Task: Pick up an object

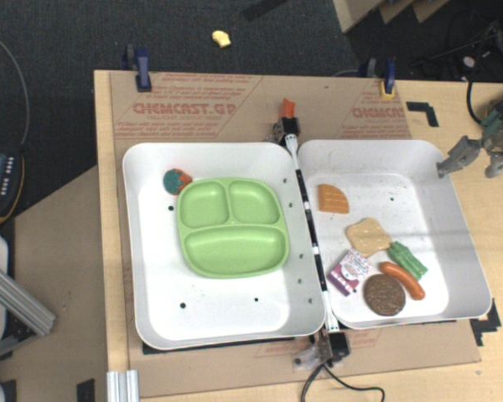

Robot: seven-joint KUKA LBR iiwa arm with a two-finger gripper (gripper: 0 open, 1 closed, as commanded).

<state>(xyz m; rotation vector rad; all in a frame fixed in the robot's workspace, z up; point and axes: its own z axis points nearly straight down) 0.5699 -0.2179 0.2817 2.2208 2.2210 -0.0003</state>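
Two shallow white plastic bins sit side by side on the bench, on a brown sheet of cardboard printed with red letters. The left bin holds a smooth green plate with rounded corners and three compartments. A small teal and red ball lies just beside the plate's far left corner.

The right bin carries the loose things that could be picked up. An orange wedge lies near the bin's left wall. A tan, bread-like slice lies nearer the middle. A ridged green piece lies against a glossy orange-red sausage shape, and a flat brown disc touches a purple and white packet near the front edge.

The gripper hangs at the bin's far right corner, its grey fingers apart with nothing between them, well apart from all these things.
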